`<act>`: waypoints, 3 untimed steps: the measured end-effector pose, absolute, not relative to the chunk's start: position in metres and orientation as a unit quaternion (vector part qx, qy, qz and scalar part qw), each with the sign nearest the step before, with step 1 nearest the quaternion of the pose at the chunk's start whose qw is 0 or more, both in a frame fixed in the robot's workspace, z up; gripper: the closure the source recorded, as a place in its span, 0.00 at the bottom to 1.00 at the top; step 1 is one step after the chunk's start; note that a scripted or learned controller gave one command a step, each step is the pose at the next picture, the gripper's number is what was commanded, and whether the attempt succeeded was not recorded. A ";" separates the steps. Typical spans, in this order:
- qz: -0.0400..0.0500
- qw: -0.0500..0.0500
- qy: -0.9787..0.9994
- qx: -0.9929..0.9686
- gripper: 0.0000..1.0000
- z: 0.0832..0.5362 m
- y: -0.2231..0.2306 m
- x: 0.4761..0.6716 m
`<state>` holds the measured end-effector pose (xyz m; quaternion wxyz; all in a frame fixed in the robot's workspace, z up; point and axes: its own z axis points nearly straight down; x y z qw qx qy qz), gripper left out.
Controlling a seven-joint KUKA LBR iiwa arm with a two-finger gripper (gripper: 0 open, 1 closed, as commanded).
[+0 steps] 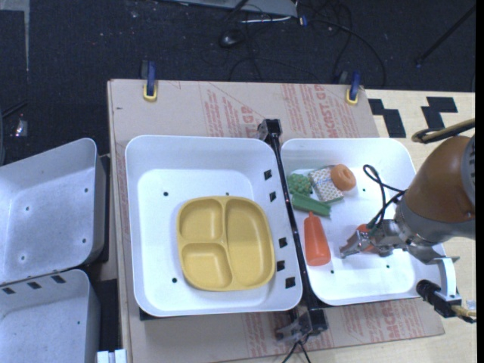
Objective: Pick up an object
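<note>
Arm (pixel 446 191) cut off at right

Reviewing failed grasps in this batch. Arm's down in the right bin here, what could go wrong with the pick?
1. The gripper sits over bare bin floor, apart from the orange carrot-like piece; closing here would likely grab nothing.
2. The other toys, the green piece and orange round piece, are bunched against the bin divider, so fingers may hit the wall or nudge neighbours.
3. A loose black cable loops near the wrist and could snag.
</note>
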<state>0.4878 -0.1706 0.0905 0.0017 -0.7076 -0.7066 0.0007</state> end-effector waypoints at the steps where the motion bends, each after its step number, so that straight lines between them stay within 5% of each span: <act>1: 0.000 0.001 -0.706 -0.708 1.00 0.102 -0.170 0.488; 3: -0.001 -0.003 -0.708 -0.706 1.00 0.219 -0.166 0.482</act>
